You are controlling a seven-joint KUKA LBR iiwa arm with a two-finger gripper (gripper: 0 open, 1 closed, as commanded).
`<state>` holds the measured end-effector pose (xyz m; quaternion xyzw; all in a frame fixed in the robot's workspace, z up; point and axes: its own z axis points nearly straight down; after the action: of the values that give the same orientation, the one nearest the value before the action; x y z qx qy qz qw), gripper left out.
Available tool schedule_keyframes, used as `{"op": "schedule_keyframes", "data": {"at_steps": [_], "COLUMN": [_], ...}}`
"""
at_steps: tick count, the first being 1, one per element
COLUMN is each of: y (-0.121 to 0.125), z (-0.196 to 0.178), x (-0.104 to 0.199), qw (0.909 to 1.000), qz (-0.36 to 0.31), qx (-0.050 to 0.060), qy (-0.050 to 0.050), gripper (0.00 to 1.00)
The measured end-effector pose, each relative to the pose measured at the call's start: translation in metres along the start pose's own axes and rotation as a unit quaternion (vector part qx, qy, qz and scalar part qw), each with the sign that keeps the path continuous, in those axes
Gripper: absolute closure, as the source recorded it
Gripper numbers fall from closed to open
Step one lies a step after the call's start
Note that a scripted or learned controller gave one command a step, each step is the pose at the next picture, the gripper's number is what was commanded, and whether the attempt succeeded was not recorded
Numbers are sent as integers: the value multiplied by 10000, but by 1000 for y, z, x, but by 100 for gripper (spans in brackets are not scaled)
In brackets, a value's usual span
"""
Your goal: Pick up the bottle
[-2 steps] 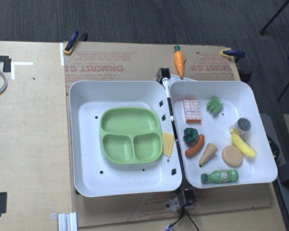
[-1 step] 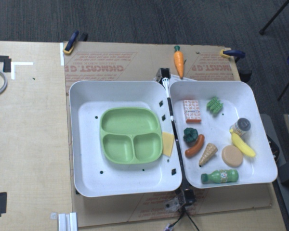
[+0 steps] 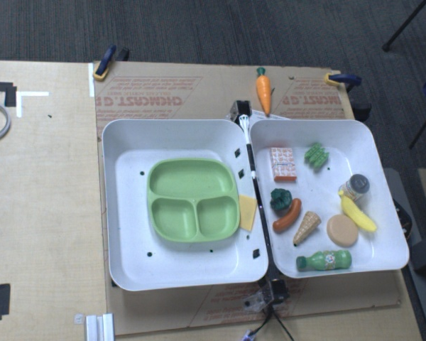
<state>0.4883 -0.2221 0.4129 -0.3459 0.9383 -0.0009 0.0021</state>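
A green bottle [image 3: 324,261] with a pale label lies on its side at the near edge of the right bin [image 3: 375,148], its cap pointing left. A tan round cookie [image 3: 342,230] sits just behind it and an ice cream cone [image 3: 305,226] lies to its upper left.
The right bin also holds a yellow banana [image 3: 358,214], a small jar [image 3: 356,186], a sausage [image 3: 287,216], broccoli [image 3: 280,198], a green leafy piece [image 3: 316,155] and a red-white box [image 3: 282,163]. The left bin [image 3: 121,190] carries a green divided plate [image 3: 194,199] and a cheese slice [image 3: 248,212]. A carrot [image 3: 263,91] lies behind the bins.
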Motion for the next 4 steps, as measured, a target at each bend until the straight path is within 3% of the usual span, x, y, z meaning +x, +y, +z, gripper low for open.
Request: {"op": "schedule_keyframes", "data": {"at_steps": [1, 2, 3, 4], "y": [2, 5, 7, 7], "z": [23, 13, 20, 25], "x": [3, 5, 8, 8], "qw": [9964, 9923, 9745, 9406], "qz": [-852, -1239, -2244, -3396], "qx": [-10, -3, -13, -17], "qy": [4, 0, 1, -1], "gripper": [100, 100, 100, 100]}}
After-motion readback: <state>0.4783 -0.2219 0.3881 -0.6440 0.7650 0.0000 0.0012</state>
